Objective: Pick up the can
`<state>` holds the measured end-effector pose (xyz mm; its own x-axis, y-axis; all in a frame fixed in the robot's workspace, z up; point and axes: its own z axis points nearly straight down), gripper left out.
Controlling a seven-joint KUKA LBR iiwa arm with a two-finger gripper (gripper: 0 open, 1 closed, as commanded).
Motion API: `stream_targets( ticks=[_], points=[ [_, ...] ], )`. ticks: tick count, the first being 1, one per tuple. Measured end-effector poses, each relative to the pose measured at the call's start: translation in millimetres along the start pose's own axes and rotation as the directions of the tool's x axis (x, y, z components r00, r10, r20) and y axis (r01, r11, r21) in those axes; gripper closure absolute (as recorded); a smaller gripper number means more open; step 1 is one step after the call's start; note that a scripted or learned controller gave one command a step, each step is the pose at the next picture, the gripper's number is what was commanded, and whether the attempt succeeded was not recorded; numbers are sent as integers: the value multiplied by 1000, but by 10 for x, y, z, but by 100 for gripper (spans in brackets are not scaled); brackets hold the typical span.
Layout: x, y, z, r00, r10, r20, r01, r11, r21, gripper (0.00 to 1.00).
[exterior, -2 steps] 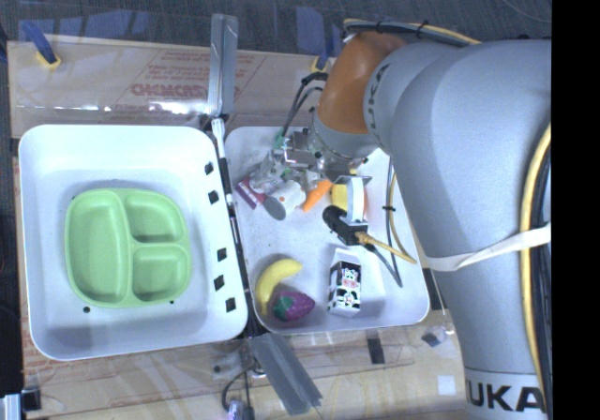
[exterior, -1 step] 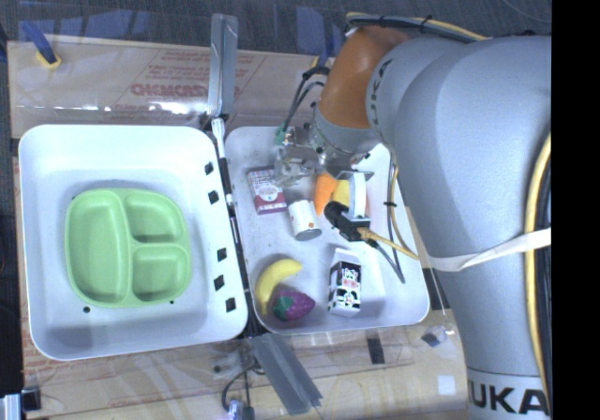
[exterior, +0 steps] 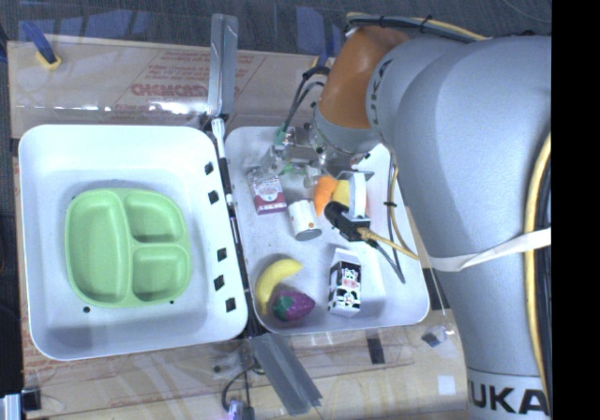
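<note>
Camera view looks down on two white bins set side by side. At the middle of the left bin [exterior: 37,221] lies a green divided plate [exterior: 127,245]. The right bin [exterior: 408,301] carries the clutter: a small red-and-white can [exterior: 269,193] lies near its left wall, toward the far edge. Just beside the can, nearer the middle, sits a white cup [exterior: 304,218], and next to that an orange piece [exterior: 324,194]. Along the near edge are a yellow banana [exterior: 275,277], touching a purple-and-green fruit [exterior: 292,306], with a black-and-white carton [exterior: 345,288] near them toward the near right corner. The grey arm [exterior: 469,165] leans over the right bin's far right part, and its gripper [exterior: 298,152] hangs just beyond the can; whether it is spread or closed cannot be told.
</note>
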<state>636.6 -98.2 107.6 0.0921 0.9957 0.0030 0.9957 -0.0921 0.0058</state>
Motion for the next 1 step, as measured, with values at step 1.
stream_targets(
  ticks=[1],
  points=[
    [265,104,-844,992,-123,2,123,992,8,0]
  ],
)
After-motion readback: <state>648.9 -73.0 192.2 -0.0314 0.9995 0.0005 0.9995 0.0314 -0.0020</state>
